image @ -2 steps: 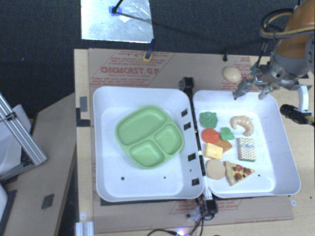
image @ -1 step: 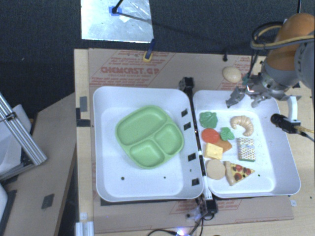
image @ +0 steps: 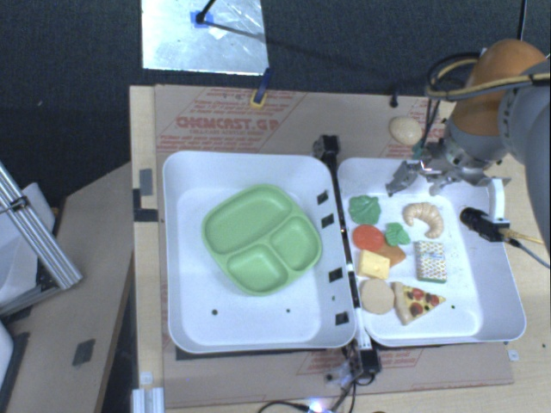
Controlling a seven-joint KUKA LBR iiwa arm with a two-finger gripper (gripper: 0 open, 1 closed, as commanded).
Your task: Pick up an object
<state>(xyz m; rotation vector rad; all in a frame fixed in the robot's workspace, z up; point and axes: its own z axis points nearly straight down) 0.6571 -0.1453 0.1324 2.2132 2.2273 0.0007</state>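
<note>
Left bin (image: pixel 185 317): we see it bearing a green divided plate (image: pixel 261 238) near its middle, with nothing lying in the plate's three compartments.
Divider (image: pixel 340 231): we see the two bins meeting here under a line of dark clips, with no toy lying across it.
Right bin (image: pixel 499 304): we count the toy foods gathered in its left and middle part, all lying on the floor of the bin.
Greens and red: a green leafy piece (image: pixel 364 207) sits nearest the divider, a red round piece (image: pixel 368 237) just below it, a smaller green piece (image: pixel 397 232) beside that.
Lower cluster: a yellow block (image: pixel 374 265), a tan disc (image: pixel 376 296) and a pizza slice (image: pixel 417 302) lie close together toward the near edge.
Middle right: a croissant (image: pixel 425 217) lies nearest the arm, with a patterned block (image: pixel 431 261) just below it.
Gripper (image: pixel 422 177): we see its fingers spread apart, with nothing between them, hanging above the bin's far part, just up from the croissant.
Progress: we judge the pick not yet made; every toy rests in the bin.
Left to do: we judge the descent, the closing on one toy, likely the croissant, and the lift all remain.
</note>
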